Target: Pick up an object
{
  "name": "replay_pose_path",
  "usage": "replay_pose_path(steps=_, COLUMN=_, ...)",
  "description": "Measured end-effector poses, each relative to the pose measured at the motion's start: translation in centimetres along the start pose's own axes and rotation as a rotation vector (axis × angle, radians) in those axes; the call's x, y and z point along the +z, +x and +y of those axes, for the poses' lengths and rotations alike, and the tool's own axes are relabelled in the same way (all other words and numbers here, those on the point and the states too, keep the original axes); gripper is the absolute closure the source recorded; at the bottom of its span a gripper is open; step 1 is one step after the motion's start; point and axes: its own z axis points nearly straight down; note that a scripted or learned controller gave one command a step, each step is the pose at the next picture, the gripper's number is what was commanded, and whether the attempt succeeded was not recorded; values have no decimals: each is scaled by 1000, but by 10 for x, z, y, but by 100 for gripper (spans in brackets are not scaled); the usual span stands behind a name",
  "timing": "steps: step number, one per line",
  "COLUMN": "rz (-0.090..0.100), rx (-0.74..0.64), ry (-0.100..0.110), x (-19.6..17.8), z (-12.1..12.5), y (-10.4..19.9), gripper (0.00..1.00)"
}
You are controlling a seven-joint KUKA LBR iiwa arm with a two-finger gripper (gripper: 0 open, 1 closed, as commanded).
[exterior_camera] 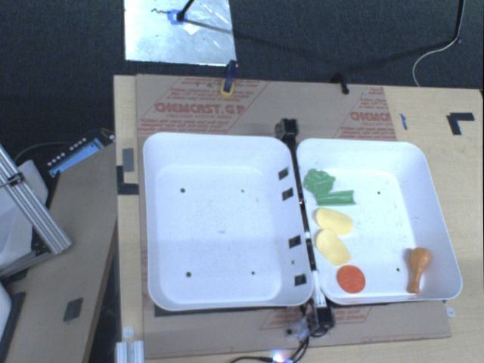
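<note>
The right bin (423, 180) holds several toy food items. A green leafy piece (325, 187) lies near its left wall, toward the back. Just in front of it sit two yellow lumps, one (334, 221) behind the other (330, 245). A flat red-orange disc (351, 279) rests near the front wall. A tan drumstick-shaped piece (417, 267) lies by the front right corner.
The left bin (219, 225) adjoins the right one along a black clipped seam (302, 218). Both stand on a cardboard-covered bench (227, 104). A metal plate (179, 20) lies behind the bench, and a cable (446, 36) trails at the upper right.
</note>
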Motion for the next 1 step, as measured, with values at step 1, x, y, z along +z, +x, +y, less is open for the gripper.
replay_pose_path(steps=1, rz=0, rx=-4, ry=-1, x=0, z=9, y=1, gripper=100)
